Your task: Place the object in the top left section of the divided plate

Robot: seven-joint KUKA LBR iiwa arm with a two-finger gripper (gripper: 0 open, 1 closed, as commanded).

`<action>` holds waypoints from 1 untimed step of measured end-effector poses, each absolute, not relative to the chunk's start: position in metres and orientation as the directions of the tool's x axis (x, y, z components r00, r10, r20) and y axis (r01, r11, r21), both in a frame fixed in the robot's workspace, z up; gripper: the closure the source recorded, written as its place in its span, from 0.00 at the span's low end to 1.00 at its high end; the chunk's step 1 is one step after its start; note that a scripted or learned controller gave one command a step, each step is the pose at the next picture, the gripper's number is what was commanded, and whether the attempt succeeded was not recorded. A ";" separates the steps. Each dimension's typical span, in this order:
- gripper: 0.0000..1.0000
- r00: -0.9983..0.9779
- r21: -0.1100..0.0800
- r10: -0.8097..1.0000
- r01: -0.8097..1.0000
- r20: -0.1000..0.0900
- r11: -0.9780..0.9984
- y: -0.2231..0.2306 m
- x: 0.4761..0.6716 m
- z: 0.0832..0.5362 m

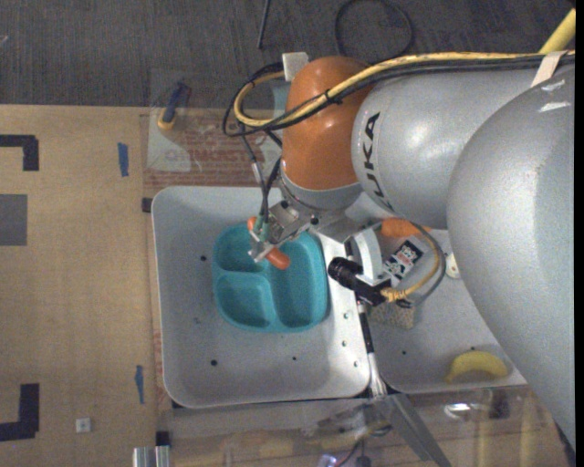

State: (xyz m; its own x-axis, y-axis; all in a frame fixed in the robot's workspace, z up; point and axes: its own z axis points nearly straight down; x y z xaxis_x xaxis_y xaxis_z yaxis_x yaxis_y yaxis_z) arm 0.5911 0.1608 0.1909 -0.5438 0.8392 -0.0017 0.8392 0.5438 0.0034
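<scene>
Orange object (278, 259): one, frame centre, between the closed gripper (265, 244) fingers above the divided plate's upper compartment | divided plate (274, 301): one, teal, left bin (182, 301) | banana (476, 367): one, right bin (429, 365) | bins: two, right one largely hidden by arm.

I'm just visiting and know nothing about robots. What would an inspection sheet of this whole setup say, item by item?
Surface: two shallow white bins, left bin and right bin, side by side on a tan bench.
Job's things: teal divided plate in the left bin; small orange object over it, at the claw's tip.
Clutter: yellow banana-like item in the right bin.
Claw: claw over the plate's upper sections; a firm hold cannot be confirmed.
Cables: yellow cable along the arm; black loops on the floor.
Surroundings: blue tape marks, dark floor.
</scene>
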 end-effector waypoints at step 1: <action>1.00 -0.615 0.001 0.789 0.789 0.000 0.615 0.152 0.601 0.171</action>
State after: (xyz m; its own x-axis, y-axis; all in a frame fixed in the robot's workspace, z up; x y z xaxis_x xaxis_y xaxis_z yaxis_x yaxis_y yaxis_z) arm 0.6008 0.1517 0.1713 -0.6146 0.7889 -0.0003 0.7889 0.6146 0.0008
